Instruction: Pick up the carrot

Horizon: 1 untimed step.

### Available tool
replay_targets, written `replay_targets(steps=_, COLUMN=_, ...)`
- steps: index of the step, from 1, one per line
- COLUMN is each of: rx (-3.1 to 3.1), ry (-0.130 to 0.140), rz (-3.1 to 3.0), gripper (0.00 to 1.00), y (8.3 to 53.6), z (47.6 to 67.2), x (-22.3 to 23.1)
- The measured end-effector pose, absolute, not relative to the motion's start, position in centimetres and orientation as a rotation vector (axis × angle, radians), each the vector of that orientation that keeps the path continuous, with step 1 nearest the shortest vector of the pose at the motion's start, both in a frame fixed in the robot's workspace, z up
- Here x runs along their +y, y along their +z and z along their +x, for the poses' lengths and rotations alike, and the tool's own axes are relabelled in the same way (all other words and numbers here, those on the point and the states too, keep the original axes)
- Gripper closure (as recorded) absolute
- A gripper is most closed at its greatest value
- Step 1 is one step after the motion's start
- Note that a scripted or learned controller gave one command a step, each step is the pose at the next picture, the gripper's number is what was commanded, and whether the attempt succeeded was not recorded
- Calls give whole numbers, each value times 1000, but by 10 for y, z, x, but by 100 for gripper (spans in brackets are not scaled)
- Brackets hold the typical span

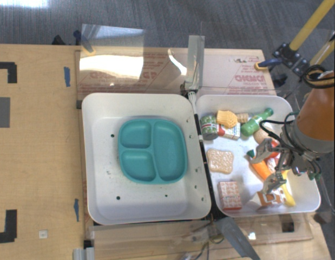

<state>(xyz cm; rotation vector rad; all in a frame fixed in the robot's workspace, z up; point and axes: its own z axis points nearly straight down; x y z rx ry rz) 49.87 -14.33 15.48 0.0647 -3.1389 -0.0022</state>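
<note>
The carrot (pixel 260 170), a short orange piece, lies on the floor of the right bin (pixel 240 99) towards its right side. My gripper (pixel 266 167) hangs right over it, reaching in from the right under the orange wrist band. Its fingers are open; one fingertip (pixel 258 153) is just above the carrot in the view and the other (pixel 274 182) just below it, so they straddle it. A red item beside the carrot is partly hidden by the gripper.
The right bin also holds a green bottle (pixel 255 123), a small can (pixel 209 126), a yellow cracker (pixel 227 118), a toast slice (pixel 219 160), a pink wafer block (pixel 230 194), an orange-white box (pixel 268 199) and a banana (pixel 289 197). A teal divided plate (pixel 152 149) lies in the left bin (pixel 97 145).
</note>
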Motion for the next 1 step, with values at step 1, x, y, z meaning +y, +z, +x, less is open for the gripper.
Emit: replay_targets(steps=1, rx=-3147, ry=0, rz=4, gripper=0, y=95, z=530, x=-125)
